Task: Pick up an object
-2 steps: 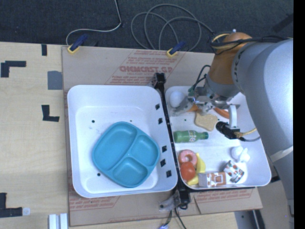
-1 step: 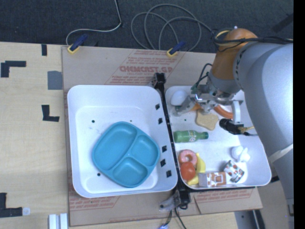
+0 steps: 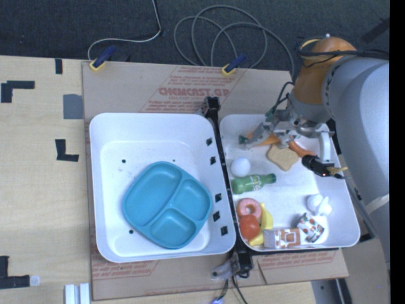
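Cardboard-covered bench (image 3: pixel 158 90) under two white bins, dark floor with looped cable (image 3: pixel 218 33) behind. Grey arm (image 3: pixel 361 116) comes in from the right, cut off by the frame edge, its orange band (image 3: pixel 313 75) hanging over the right bin's far corner. Left bin (image 3: pixel 104 132) holds a blue divided plate (image 3: pixel 168 204), lying flat, tilted diagonally in plan.

Right bin (image 3: pixel 351 227) holds the small stuff. Pincer (image 3: pixel 281 132) sits low at the far end, mostly hidden under the wrist; can't tell whether it is open, closed, or gripping anything. Orange-and-green clutter (image 3: pixel 256 135) right at it, too tangled to identify. Tan bread-like slice (image 3: pixel 283 158) just beside it. Green bottle (image 3: pixel 252 183) lies on its side mid-bin, white ball (image 3: pixel 240 166) just above it. Near wall: pink donut (image 3: pixel 248 206), red tomato (image 3: pixel 249 225), yellow banana (image 3: pixel 265 223) touching each other, then an orange-white carton (image 3: pixel 285 237) and a patterned item (image 3: pixel 312 228), blurred. Crumpled white piece (image 3: pixel 316 202) near the right wall.
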`<control>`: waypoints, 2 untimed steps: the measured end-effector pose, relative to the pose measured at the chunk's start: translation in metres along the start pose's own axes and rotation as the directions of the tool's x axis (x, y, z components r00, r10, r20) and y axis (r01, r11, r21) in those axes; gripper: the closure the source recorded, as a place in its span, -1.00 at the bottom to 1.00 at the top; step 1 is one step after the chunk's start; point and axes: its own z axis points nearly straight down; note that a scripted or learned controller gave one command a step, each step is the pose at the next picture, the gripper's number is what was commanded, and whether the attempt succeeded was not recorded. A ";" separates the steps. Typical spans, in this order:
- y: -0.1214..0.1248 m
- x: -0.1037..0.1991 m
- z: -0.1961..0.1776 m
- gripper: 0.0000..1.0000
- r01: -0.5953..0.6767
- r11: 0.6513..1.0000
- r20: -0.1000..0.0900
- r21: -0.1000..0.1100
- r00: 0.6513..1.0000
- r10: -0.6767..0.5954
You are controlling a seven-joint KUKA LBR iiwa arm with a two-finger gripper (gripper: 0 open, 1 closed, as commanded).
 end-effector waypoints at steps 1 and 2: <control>-0.023 0.029 -0.004 -1.00 0.000 1.000 0.012 -0.027 1.000 0.001; 0.000 0.044 -0.001 -1.00 -0.002 1.000 0.015 0.010 1.000 0.002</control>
